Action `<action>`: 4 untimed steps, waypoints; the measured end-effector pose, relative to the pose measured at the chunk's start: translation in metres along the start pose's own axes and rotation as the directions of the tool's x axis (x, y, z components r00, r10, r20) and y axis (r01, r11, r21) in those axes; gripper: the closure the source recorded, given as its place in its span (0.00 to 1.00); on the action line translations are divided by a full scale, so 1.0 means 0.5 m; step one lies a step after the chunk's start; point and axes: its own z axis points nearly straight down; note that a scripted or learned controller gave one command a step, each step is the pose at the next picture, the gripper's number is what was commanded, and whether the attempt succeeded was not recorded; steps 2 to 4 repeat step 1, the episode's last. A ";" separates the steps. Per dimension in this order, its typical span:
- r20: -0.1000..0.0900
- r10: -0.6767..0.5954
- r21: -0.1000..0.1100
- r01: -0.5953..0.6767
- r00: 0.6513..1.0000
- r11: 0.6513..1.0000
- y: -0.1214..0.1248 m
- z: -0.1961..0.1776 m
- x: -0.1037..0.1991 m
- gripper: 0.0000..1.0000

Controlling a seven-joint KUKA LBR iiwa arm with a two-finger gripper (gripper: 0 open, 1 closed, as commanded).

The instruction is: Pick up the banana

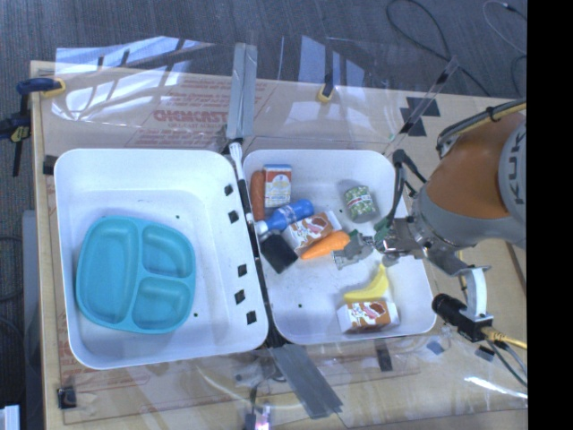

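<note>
arm (466,213): grey links | orange band | metal end effector (356,249) | black cables

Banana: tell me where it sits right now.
The banana lies in the right bin, toward its lower right, just above a small carton and below the gripper.

Yellow banana (373,285), teal tray (134,275)
</note>
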 end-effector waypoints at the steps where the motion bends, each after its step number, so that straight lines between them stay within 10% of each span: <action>1: 0.000 -0.046 0.000 0.046 0.999 0.999 0.007 0.108 -0.031 0.00; 4: 0.000 -0.046 0.000 0.046 0.999 0.999 0.007 0.108 -0.031 0.00</action>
